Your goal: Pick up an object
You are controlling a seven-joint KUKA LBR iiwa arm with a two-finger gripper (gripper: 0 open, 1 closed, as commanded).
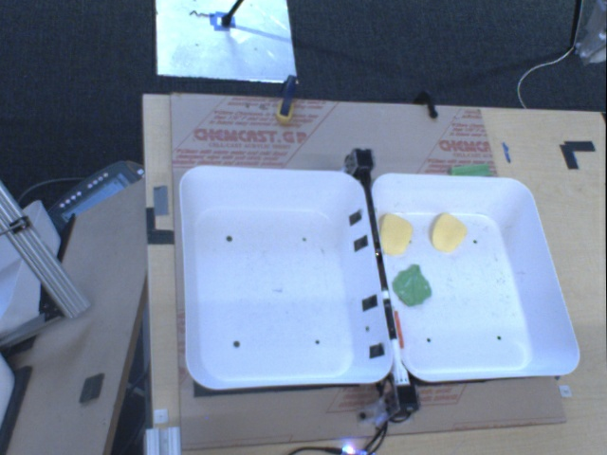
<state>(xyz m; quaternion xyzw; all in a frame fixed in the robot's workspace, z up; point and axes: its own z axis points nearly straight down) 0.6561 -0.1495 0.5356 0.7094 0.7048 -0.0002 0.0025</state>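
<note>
Right bin holds two yellow pieces and a green piece

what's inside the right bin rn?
Right white bin holds two yellow pieces and one green piece, all near its left wall. Nothing covers them; undersides hidden.

Station hardware in frame: black clips spaced along the seam between two white bins. Black connector with red and white wiring at the seam's near end. Ribbed aluminium strut, far left.
</note>
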